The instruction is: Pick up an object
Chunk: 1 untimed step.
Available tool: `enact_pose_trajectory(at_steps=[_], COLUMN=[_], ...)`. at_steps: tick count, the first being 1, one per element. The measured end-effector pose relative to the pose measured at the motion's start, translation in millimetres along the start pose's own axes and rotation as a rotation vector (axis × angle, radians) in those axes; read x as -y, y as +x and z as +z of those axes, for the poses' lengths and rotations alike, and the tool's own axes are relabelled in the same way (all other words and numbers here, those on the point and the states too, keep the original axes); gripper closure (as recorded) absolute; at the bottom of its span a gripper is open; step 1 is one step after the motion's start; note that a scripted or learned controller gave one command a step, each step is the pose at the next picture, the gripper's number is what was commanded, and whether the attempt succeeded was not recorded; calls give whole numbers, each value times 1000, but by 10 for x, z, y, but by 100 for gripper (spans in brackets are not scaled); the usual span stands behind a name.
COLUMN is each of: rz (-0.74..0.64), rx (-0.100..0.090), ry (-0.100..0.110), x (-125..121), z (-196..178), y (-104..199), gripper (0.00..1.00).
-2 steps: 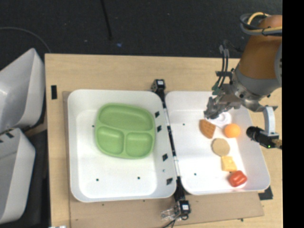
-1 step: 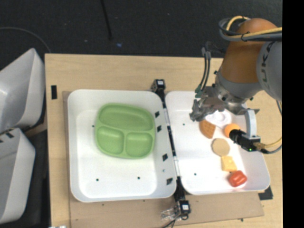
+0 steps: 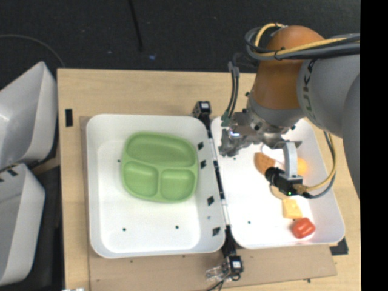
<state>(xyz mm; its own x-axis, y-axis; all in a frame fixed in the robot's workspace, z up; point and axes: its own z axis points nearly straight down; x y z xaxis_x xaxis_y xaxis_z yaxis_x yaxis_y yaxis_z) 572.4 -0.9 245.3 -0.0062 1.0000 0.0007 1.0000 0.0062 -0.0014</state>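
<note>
Camera view: the gripper [image 3: 230, 143] hangs low over the right bin [image 3: 254, 214], at that bin's upper left corner and just beside the wall it shares with the left bin [image 3: 109, 226]. Whether the gripper is released or clenched cannot be told from this angle, and nothing can be seen in its grasp. The arm [image 3: 330, 96] comes in above it from the upper right.

Closest to the gripper is an orange piece [image 3: 263, 160]. It lies on the bin floor just to the right of the gripper and a little toward the near edge, apart from it. Its long axis runs at a slant from upper left to lower right, with the upper left end toward the gripper; its far end is hidden behind robot parts.

Farther right along the same line is a small yellow bit [image 3: 302, 166], partly hidden, so its shape and heading cannot be told.

A yellow block [image 3: 292, 208] lies well to the lower right of the gripper, its long axis roughly running from far edge to near edge, slightly tilted. Just beyond it, touching or almost touching its lower corner, sits a red piece [image 3: 303, 227], roundish, with no clear long axis; it is the farthest from the gripper.

On the gripper's left, across the shared wall, a green plate [image 3: 160, 165] lies flat in the left bin.
</note>
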Motion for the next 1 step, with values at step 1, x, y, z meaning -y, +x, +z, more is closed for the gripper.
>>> enact_pose_trajectory(at_steps=[1], rz=[0], rx=[0], ry=[2], x=[8], z=[89], y=[487], gripper=[100])
